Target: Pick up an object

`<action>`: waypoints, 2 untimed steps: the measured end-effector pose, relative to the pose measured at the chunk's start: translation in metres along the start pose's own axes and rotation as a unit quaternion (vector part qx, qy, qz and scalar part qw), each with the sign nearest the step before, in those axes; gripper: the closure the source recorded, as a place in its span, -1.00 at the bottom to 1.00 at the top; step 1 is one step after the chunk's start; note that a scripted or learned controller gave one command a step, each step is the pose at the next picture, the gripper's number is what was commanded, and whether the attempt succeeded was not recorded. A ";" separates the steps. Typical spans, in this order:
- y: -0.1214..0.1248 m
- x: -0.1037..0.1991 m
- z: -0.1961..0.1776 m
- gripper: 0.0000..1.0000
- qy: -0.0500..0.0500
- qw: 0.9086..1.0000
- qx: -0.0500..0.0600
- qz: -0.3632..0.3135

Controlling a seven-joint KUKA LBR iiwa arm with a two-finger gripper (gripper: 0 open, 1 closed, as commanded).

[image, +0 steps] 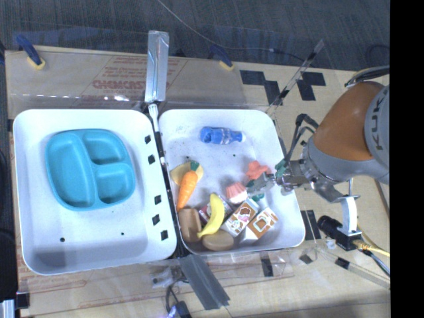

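On the left, a shallow white bin [40, 244] sits on the surface, and inside it lies a light blue divided plate [91, 166] with three compartments. Just beside it to the right is a second white bin [265, 121], the two meeting along a shared middle edge.

In the right bin, a blue toy [221, 136] lies alone near the far wall. Lower down, toward the near wall, toy food is crowded together: an orange carrot [187, 187] with a green top lies at a slant next to the middle edge, a yellow banana [214, 216] curves just right of it, and brown bread-like pieces [190, 224] sit beneath them. Further right are a pink cupcake-like piece [236, 193] and two small printed cartons [252, 220] side by side, touching the banana's end. An orange-pink toy [258, 171] lies near the bin's right wall.

My jaws [273, 179] reach in over that right wall, just beside the orange-pink toy and above the cartons. I cannot tell whether they are parted or closed, nor whether anything sits between them. My grey arm [348, 138] with its orange band extends off to the right.
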State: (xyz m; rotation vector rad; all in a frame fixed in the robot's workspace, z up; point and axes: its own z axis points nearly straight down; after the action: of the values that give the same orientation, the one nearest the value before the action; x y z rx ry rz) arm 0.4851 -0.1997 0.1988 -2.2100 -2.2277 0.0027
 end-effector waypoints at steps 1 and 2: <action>0.037 0.049 0.107 -1.00 0.000 1.000 -0.002 0.009; 0.037 0.048 0.097 1.00 -0.001 1.000 -0.001 0.008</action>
State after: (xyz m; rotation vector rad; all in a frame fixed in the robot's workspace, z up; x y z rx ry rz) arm 0.5209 -0.1514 0.1020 -2.2302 -2.2118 0.0008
